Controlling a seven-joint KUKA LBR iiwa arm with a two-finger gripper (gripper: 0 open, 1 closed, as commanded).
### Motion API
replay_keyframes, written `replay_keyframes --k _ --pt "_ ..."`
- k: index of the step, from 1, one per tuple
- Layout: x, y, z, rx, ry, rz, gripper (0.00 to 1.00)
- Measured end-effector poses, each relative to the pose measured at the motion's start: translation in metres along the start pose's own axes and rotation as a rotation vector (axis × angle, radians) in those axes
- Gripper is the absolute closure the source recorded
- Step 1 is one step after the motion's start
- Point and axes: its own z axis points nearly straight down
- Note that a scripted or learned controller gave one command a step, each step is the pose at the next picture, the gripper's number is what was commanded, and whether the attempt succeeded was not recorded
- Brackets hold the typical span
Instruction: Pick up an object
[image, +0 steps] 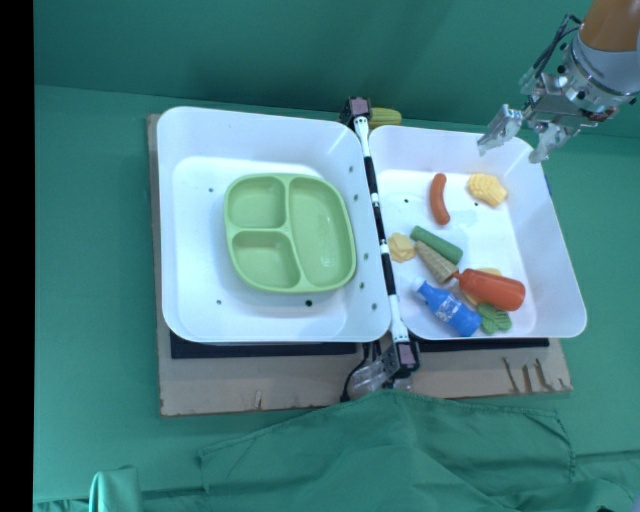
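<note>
Hovering at the upper right of the frame, the gripper (520, 137) is spreading its fingers wide, holding nothing; it should be descending squarely over the yellow corn piece (487, 188).

Lime green plate (290, 233); blue bottle (449, 308); orange-red sausage (439, 198).

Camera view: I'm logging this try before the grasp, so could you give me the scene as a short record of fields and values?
arm: two-finger gripper hangs above the far right corner of the right white bin, fingers spread, nothing between them
left bin contents: light green three-compartment plastic plate in the left white bin
right bin contents: orange toy sausage, yellow toy corn piece, dark green stick, tan toy cone, red-orange toy carrot, blue toy bottle
task state: no object picked yet
</note>
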Motion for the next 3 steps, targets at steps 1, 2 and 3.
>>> replay_keyframes --k 1,2,3 --pt "0.011 -0.048 0.091 0.011 0.003 0.001 0.00" --pt "0.024 0.027 0.151 -0.007 -0.003 -0.004 0.00" --pt "0.022 0.028 0.130 -0.020 -0.008 0.000 1.00"
